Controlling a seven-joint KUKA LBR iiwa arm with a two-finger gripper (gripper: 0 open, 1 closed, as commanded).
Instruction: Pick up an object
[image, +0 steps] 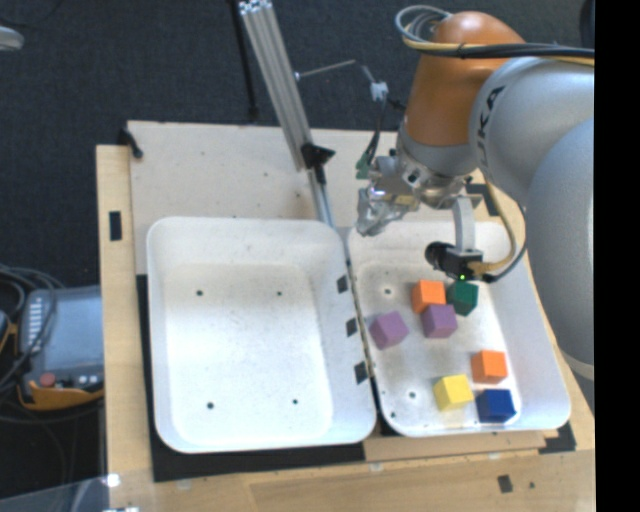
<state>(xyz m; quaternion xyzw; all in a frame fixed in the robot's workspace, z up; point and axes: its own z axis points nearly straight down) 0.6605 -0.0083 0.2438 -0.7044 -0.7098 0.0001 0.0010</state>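
Holding 7 blocks (438, 320), apparently: right bin (400, 415).

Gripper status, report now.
Gripper above right bin's far-left corner, holding nothing visible. Seven blocks loose there, nearest purple block. Nothing blocking it.

There are two white bins, the left bin (190, 260) and the right bin (545, 400), and seven small blocks: two orange blocks (429, 294) (489, 365), two purple blocks (388, 328) (438, 320), one green block (464, 296), one yellow block (452, 391) and one blue block (495, 405).
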